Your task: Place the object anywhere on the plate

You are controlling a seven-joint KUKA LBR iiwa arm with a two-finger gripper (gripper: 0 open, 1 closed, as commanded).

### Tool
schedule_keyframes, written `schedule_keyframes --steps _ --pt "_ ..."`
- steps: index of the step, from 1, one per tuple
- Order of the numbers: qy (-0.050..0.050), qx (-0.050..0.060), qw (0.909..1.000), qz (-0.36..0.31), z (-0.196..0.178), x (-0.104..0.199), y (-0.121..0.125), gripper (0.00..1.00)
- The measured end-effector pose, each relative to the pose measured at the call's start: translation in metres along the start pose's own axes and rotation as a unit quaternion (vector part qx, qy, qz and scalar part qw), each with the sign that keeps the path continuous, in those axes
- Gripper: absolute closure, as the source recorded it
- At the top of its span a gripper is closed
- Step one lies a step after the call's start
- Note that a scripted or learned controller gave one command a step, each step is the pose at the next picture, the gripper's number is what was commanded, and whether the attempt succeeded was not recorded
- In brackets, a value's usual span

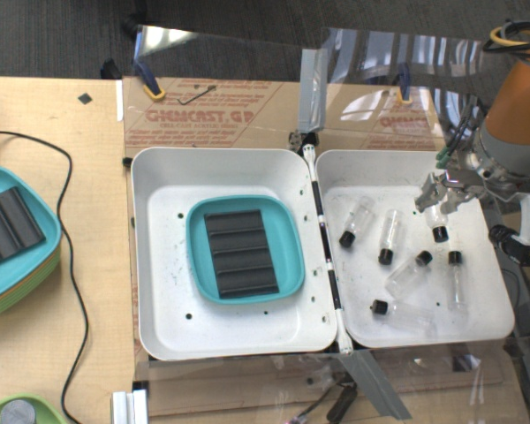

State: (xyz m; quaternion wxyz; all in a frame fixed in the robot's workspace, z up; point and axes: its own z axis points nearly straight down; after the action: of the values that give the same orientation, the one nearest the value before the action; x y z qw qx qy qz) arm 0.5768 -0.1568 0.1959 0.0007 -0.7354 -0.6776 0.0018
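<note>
Nearest, at six o'clock, both white bins sit side by side: the left bin holds the teal plate; the right bin holds clear vials with black caps. Farther, at three o'clock, the gripper hovers above them, seemingly carrying nothing. Picking seems underway; next it must descend onto one vial.

Beyond the bench the floor is dark grey carpet. The bench top is pale wood, with a black cable curving across it at the left. A sheet of brown cardboard with red printed letters lies under the bins. Behind it stand clear plastic panels, which catch bright reflections. A yellow clamp holds one panel at its corner.
</note>
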Motion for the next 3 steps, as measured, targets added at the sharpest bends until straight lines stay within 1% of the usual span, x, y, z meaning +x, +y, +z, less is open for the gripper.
schedule_keyframes --steps 1,2,3 --pt "0.001 0.000 0.9987 -0.050 0.005 0.095 -0.025 1.00" --pt "0.000 0.000 0.9987 -0.051 0.005 0.142 -0.051 1.00" --pt "0.000 0.000 0.9874 -0.158 0.003 0.198 -0.051 1.00"
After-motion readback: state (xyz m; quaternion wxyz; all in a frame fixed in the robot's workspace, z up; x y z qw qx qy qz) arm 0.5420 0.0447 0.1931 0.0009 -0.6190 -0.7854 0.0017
